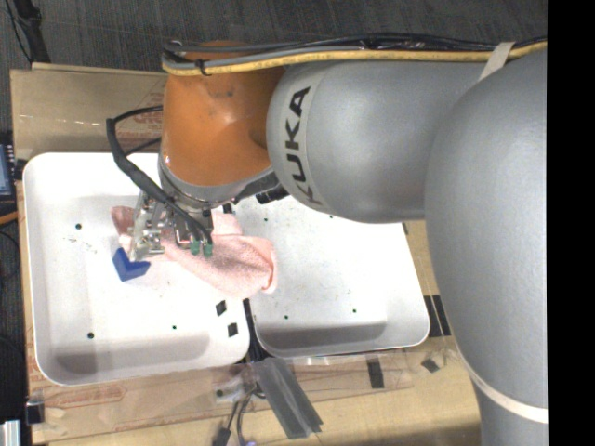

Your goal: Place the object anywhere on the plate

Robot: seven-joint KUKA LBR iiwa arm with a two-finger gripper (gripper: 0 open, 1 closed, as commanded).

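Pink cloth (237, 258) crumpled in the left bin (37, 249), under a very big arm.

Biggest of all: grey KUKA arm (418, 110), reaching in from the right and covering most of the top of the view. Fat orange band (209, 110) near its end, above the wrist. Black cable (125, 161) looping down beside the orange part.

Next: brown bench (93, 91) under everything. Two white bins side by side on it, the left bin and the right bin (372, 286), the right one partly hidden by the arm.

Then the cloth again: soft and wrinkled, spread from the middle of the left bin over to the edge where the two bins meet. One pink end poking out on the left, near the shiny metal parts.

Fingers (149, 235) low over the cloth, touching it or just above. Apart or together: cannot tell.

Smallest: little blue block (130, 266) on the white floor of the left bin, just beside the left end of the cloth.
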